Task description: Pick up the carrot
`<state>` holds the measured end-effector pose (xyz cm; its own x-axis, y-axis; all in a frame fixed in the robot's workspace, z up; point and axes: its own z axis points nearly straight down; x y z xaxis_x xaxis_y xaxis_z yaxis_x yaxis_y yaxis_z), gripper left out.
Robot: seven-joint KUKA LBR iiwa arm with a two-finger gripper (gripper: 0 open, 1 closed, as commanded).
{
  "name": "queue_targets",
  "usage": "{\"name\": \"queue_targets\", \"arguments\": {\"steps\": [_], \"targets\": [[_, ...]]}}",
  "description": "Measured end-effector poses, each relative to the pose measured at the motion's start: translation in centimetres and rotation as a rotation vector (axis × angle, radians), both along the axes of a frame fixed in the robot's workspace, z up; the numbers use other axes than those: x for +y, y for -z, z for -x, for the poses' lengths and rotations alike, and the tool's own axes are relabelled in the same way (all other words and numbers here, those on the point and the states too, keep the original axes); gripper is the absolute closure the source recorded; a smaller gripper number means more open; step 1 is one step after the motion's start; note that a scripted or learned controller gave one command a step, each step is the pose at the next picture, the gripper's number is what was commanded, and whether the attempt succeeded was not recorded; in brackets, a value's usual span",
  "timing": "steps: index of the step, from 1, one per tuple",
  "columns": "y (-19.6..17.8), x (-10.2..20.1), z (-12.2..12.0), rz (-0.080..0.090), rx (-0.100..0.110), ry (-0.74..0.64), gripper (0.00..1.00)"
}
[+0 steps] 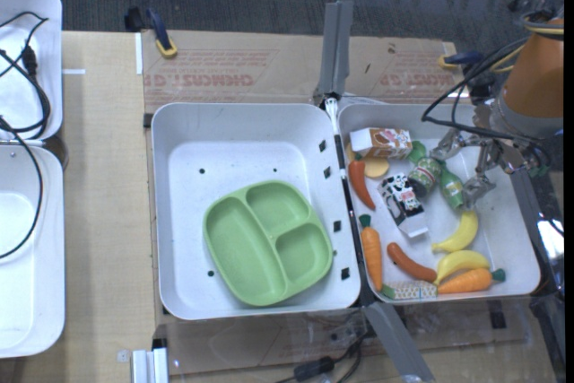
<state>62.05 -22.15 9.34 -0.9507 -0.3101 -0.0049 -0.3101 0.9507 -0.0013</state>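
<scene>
— Dark carpet behind, cardboard over a pale wooden bench (pixel 99 193): what sits on it?

— Two shallow white bins side by side. The left bin (pixel 179 139) holds a green divided plate (pixel 269 242), tilted at a slant. The right bin (pixel 525 220) is crowded with toy food.

— Where is the carrot?

— One carrot (pixel 372 257) lies along the right bin's left wall, leaf end up, just below a red chili pepper (pixel 360 184). A second carrot (pixel 468 281) rests at the near edge, touching a banana (pixel 463 262), with another banana (pixel 459 232) just above. A red sausage (pixel 411 263) lies between the two carrots.

— And the arm?

— Reaching in from the right, orange band visible, its gripper (pixel 462 168) hangs over the bin's far right part, fingers spread apart with nothing between them, near two green bottles (pixel 438 175). A cow-print milk carton (pixel 404 200) and an orange juice box (pixel 381 141) lie close by, well apart from either carrot
</scene>
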Motion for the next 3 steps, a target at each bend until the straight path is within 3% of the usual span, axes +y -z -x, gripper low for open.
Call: {"name": "queue_targets", "arguments": {"steps": [1, 2, 3], "targets": [[0.0, 0.0, 5.4, 0.001, 0.0, -0.188, 0.0], [-1.8, 0.0, 7.1, 0.001, 0.001, -0.277, 0.0], [-2.8, 0.1, 7.0, 0.002, -0.004, -0.274, 1.0]]}}
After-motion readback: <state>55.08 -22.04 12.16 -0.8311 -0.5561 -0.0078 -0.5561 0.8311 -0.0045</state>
